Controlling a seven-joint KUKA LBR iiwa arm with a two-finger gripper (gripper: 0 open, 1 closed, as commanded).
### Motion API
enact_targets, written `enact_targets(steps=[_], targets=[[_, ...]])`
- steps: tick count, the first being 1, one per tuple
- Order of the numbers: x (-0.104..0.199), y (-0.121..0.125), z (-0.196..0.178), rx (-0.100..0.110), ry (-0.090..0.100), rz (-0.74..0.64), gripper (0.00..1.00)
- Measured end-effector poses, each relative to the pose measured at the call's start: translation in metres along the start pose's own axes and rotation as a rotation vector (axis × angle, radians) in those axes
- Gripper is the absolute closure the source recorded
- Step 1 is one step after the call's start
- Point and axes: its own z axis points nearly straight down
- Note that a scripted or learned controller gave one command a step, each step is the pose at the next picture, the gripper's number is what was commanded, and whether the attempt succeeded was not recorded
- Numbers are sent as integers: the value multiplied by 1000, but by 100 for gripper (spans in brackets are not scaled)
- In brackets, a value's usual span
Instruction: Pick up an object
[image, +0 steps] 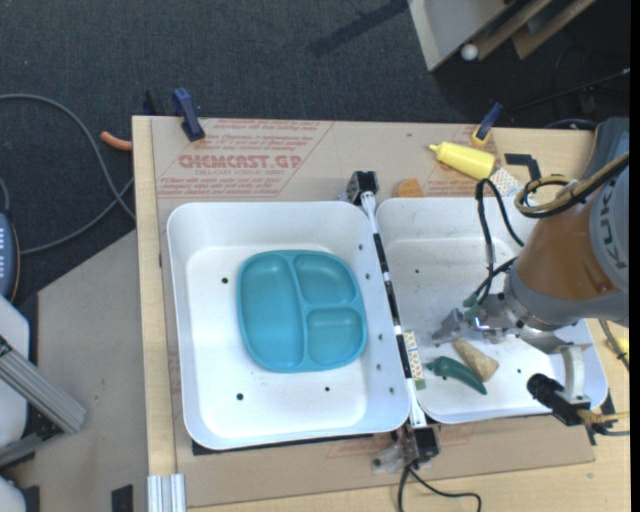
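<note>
Green toy (456, 372) beside tan piece (474, 358), jaws (455, 325) just above, right bin (440, 235)

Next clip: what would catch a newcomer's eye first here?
The turquoise divided plate lying alone in the left bin stands out most. Next comes the grey and orange arm reaching over the right bin, its gripper low above a tan piece and a dark green piece near the front.

"CHEMCAST GP" in red, bench board (240, 160)
</note>
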Motion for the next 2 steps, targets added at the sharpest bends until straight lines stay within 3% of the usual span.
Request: enact_targets(steps=[1,2], targets=[[-62,43,-63,-3,-2,1,0],[-57,46,3,-9,-5,1,0]])
